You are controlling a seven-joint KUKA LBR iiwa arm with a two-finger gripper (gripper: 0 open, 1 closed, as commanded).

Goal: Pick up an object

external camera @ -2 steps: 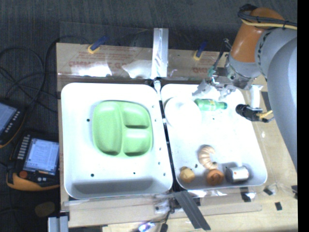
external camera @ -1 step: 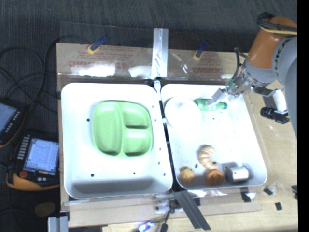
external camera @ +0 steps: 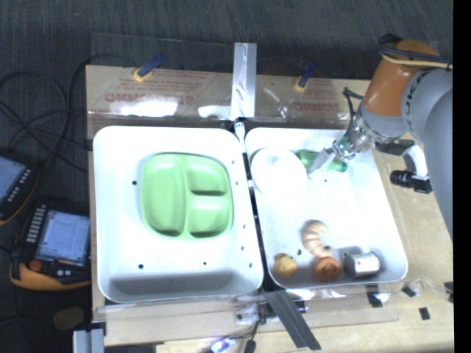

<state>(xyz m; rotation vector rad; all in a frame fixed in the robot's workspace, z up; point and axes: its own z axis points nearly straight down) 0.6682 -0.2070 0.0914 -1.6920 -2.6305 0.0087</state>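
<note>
Arm (external camera: 412, 101) reaches in from the right, gripper (external camera: 329, 158) low over the far part of the right bin (external camera: 383, 197), right at a green object (external camera: 321, 158) beside a white round lid-like piece (external camera: 278, 169); can't tell whether the green object is actually gripped, or how the gripper is set. Near edge of the right bin has a croissant-like pastry (external camera: 316, 236), a small brown ball (external camera: 285, 265), an orange-brown piece (external camera: 328, 268) and a silver can (external camera: 362, 263) on its side. Left bin (external camera: 110, 197) holds a green divided plate (external camera: 187, 194), lying flat.
</note>
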